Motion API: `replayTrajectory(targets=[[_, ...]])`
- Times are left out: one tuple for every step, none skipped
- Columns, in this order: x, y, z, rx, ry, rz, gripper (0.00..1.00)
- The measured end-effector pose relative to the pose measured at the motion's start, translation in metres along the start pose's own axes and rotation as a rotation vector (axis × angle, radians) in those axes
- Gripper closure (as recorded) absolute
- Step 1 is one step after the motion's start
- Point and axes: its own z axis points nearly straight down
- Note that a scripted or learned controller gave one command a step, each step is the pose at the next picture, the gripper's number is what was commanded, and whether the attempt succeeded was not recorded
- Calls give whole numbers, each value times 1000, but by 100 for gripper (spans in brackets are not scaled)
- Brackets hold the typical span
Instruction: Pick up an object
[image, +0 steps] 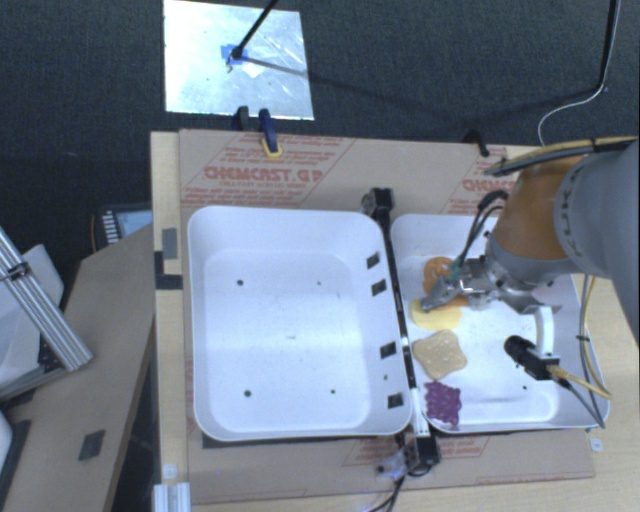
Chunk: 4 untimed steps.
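Gripper (437, 297) sits low in the right bin (560, 405), over the yellow piece (443, 317) and just below the orange object (438, 270), likely positioned for a grasp; cannot tell its state; toast-like piece (440, 354) and purple cluster (443, 401) lie nearer.

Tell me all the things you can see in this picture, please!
left bin: 1, white, left half of the bench
right bin: 1, white, right half of the bench, beside the left bin
orange piece: 1, orange, rounded, upper left of the right bin, by the gripper
yellow piece: 1, pale yellow, flat, just below the orange piece
toast-like slice: 1, tan, below the yellow piece
purple cluster: 1, purple, bumpy, near the right bin's lower left corner
board: 1, brown with red print, under both bins
shiny sheet: 1, silvery, on the dark floor, top left
arm: 1, grey with orange band, from the right
gripper: 1, metal, low over the orange and yellow pieces
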Motion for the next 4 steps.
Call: replayTrajectory(targets=[[0,2,-13,-4,-1,-1,100],[81,8,-107,-7,2,-10,100],[150,-29,-212,-9,4,-11,100],[135,-60,-332,-16,2,-3,100]])
